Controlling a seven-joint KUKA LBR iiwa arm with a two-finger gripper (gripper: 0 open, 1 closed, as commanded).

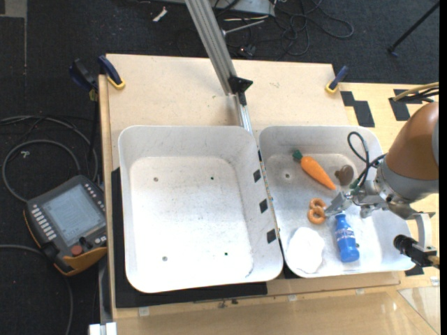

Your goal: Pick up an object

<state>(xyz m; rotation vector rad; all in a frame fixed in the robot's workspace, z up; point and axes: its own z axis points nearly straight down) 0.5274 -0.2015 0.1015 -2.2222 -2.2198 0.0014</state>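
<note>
Holding carrot (318,172), bottle (344,237): right bin (279,145)

The desk (181,93) looks like pale matt wood. Both bins (133,187) seem smooth white plastic, faintly speckled. The blue bottle (345,239) appears glossy plastic; the carrot (318,172) smooth orange.

The pale wooden bench (188,89) carried two shallow white bins side by side, the left bin (126,208) and the right bin (279,142), their inner rims touching over a dark mat (120,295). Clamps gripped the bench's far corners, one at the left (112,72) and one at the right (336,79).
</note>
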